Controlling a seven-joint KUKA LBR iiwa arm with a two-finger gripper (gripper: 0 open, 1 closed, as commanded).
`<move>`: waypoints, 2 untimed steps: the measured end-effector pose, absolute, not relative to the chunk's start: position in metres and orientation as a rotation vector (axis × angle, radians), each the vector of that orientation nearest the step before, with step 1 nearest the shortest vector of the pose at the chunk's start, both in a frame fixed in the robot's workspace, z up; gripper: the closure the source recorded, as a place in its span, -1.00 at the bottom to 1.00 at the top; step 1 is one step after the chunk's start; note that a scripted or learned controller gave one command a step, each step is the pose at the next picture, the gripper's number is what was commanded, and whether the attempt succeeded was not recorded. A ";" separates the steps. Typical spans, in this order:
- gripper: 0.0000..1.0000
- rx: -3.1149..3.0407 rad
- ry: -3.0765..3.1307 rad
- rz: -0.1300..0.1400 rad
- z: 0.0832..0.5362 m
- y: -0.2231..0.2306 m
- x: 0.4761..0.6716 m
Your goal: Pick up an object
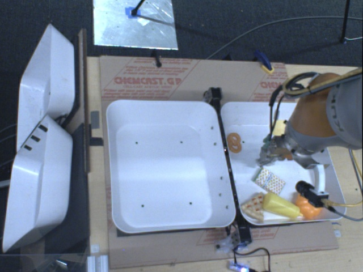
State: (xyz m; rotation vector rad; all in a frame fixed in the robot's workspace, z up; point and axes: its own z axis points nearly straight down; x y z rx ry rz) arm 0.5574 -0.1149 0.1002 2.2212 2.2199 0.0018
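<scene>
My gripper point(269, 153) hangs low over the middle of the right bin point(249, 113), reaching in from the right under the grey and orange arm. Just below it lies a small white checkered packet point(269, 180). A brown pretzel point(233, 142) sits to its left, near the divider between the bins. Along the bin's front edge lie a pizza slice point(254, 206), a yellow oblong piece point(280, 205) and an orange piece point(309, 209). Nothing shows between the gripper's tips.
The left bin point(119, 152) stands beside the right one, split from it by a black divider point(224, 152). Two white lids point(42, 152) lean at the far left. A metal plate point(135, 16) lies beyond the bench.
</scene>
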 end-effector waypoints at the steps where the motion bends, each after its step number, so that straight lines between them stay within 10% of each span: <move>1: 1.00 2.219 2.219 0.005 0.150 -0.116 0.549; 2: 1.00 2.218 2.219 0.004 0.194 -0.119 0.554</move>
